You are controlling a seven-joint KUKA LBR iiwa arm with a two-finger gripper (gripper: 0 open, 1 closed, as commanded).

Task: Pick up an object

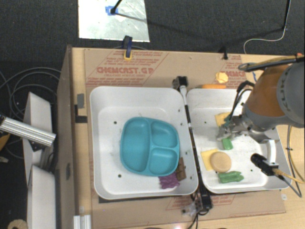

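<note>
The claw is seen low in the right bin, just above a small green block. Whether it is gripping or let go cannot be told. A round tan cookie and a green pickle are found nearby. A blue plate is set in the left bin.

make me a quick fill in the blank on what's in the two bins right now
1. The blue divided plate lies in the ____ bin of the camera view.
2. The purple piece lies by the plate's ____ edge.
3. The round tan piece lies in the bin on the ____.
4. The pincer is just above a small ____ piece.

Missing words: left; near (bottom); right; green
</note>
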